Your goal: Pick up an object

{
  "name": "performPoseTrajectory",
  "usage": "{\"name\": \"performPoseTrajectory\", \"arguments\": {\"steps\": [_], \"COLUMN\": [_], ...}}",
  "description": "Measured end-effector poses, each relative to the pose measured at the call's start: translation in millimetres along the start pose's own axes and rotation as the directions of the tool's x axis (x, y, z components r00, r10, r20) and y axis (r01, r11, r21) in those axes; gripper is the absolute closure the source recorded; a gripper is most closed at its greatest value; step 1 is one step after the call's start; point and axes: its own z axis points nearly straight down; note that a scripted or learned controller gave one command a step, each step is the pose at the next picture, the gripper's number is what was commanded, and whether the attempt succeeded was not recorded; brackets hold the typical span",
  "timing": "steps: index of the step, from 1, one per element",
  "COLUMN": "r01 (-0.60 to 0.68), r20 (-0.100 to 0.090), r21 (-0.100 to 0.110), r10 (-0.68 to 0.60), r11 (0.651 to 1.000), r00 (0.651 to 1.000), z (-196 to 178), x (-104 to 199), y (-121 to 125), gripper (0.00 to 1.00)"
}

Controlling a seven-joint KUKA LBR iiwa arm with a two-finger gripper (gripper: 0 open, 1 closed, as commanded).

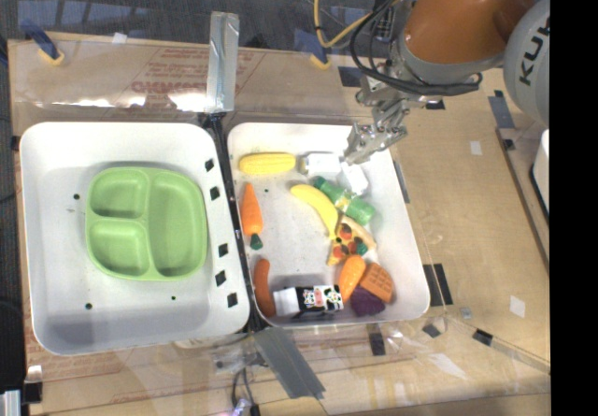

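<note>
Nothing is lifted yet, as far as can be judged; the hand [372, 141] hangs over the far edge of the right bin [411, 246], close above a small white block [320, 163] near the far rim, and whether it is parted or closed I cannot tell; nothing shows between its tips. The corn cob [266, 163], banana [315, 205] and carrot [252, 210] lie in that bin; the green plate [147, 222] sits in the left bin [47, 246]. The whole pick remains.
</note>
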Motion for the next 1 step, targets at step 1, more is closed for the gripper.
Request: {"name": "performPoseTrajectory", "arguments": {"steps": [1], "r01": [0.003], "r20": [0.002], "r21": [0.002], "r10": [-0.003], "r11": [1.000], "r00": [1.000], "z": [-10.5], "x": [-1.9], "y": [-1.0], "gripper": [1.00]}}
